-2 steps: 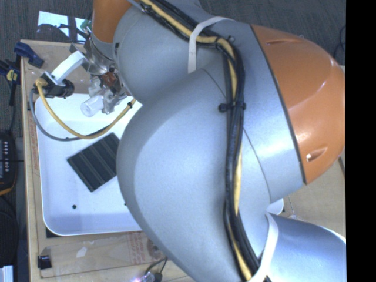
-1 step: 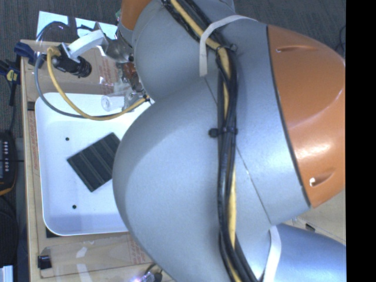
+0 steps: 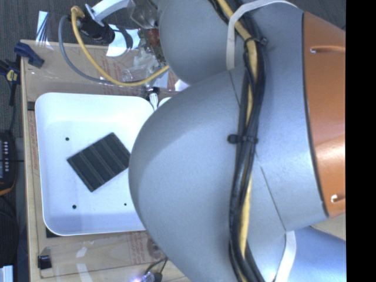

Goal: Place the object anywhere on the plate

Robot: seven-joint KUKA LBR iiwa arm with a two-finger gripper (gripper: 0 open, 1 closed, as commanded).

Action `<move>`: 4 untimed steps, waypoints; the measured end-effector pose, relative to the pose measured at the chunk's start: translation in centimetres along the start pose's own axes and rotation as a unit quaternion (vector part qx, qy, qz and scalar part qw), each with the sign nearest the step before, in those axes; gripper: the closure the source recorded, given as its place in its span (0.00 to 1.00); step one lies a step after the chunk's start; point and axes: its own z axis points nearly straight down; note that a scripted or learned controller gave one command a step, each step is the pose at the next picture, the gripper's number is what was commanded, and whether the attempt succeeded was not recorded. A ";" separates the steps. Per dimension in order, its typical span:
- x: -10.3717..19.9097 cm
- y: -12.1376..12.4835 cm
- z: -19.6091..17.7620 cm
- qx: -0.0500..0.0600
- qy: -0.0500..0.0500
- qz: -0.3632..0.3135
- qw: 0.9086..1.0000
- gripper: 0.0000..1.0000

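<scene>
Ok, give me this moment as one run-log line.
arm: covers right of view | left bin: holds dark ribbed rectangular piece, lying flat | plate: hidden | placement: cannot confirm

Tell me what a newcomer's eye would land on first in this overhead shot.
The grey arm with its orange band looms over the right and centre, a black and yellow cable bundle running down it. At left, a dark ribbed plate lies tilted in a white bin.
</scene>
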 end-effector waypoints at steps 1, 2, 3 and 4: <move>1.7 -8.2 -1.6 -0.001 0.000 -0.035 0.999 1.00; -5.7 -10.9 12.7 -0.001 -0.004 0.000 1.000 1.00; -0.8 -10.1 16.0 0.002 -0.005 -0.208 0.978 1.00; -5.6 -5.0 12.0 0.003 -0.003 -0.475 0.880 1.00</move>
